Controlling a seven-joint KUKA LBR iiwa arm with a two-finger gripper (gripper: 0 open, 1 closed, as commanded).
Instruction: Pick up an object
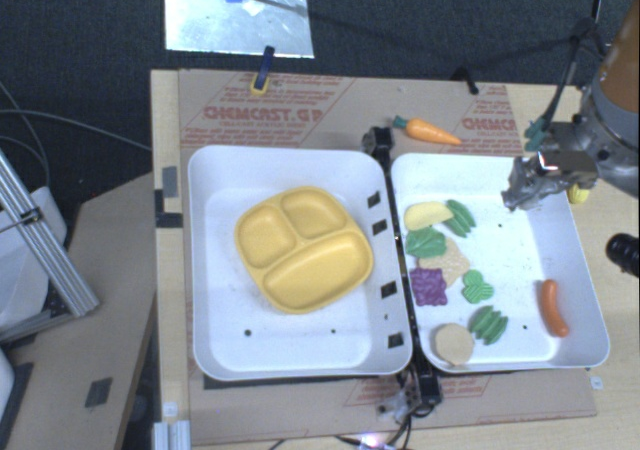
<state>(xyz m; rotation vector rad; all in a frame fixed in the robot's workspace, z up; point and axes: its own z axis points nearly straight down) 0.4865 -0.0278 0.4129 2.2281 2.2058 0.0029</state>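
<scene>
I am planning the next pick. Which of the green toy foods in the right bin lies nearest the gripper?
The green piece beside the yellow banana-like piece, at the top of the pile. It lies just left of and below the gripper; the other green pieces lie lower in the right bin.

Toy foods clustered at right bin's left side [455, 268], orange sausage [552, 307] lying apart near right wall

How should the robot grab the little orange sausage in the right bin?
Take the sausage across its middle, coming straight down from above. It lies flat, long and narrow, running up and down the view, apart from the other food, so closing across its short width probably works best.
</scene>
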